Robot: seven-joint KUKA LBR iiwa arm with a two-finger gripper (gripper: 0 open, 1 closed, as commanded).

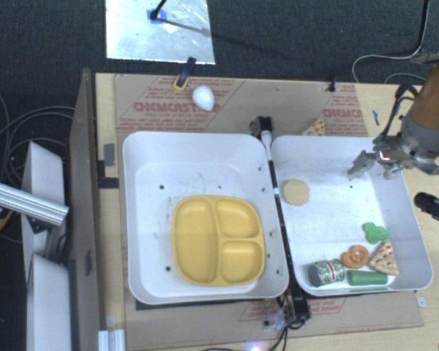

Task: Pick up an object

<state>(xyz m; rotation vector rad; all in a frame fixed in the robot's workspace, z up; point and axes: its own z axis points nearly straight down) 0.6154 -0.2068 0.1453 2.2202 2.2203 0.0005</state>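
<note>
End effector (pixel 371 161) hangs over the upper right part of the right bin (pixel 336 214); I cannot tell its state. I see free floor in the bin's middle. The yellow tray (pixel 218 240) fills the left bin (pixel 154 196). A round cookie (pixel 295 192) lies near the divider; can (pixel 327 272), pizza slice (pixel 383 259), pretzel (pixel 356 255) crowd the lower right corner.

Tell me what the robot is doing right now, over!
Tool high in the right bin, holding nothing. Toy food bunched in the near corner: can, pretzel, pizza slice. Cookie alone, unblocked.
</note>
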